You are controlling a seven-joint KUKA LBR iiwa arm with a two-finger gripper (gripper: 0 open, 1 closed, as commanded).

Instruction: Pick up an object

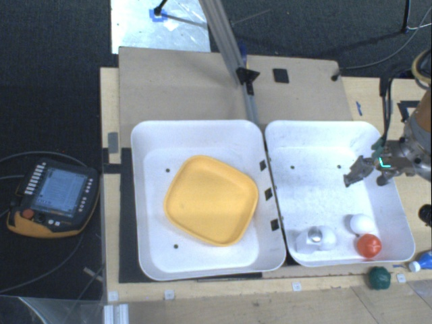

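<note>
Nearest the camera, an orange ball (368, 246) lies in the right bin (317, 181), touching a white ball (360, 223); a silvery object (315, 235) lies near. Above them hovers the tool (368, 172), fingers spread, holding nothing. Left bin (152, 174) bears a yellow plate (211, 200).

Even overhead light is falling across the scene, leaving the white bins (202, 133) reading bright and nearly washed out. A glare patch is showing on the pale floor panel (158, 12) (top left). Shadows are staying faint and soft. Overall sharpness is running slightly soft; fine detail is blurring.
</note>
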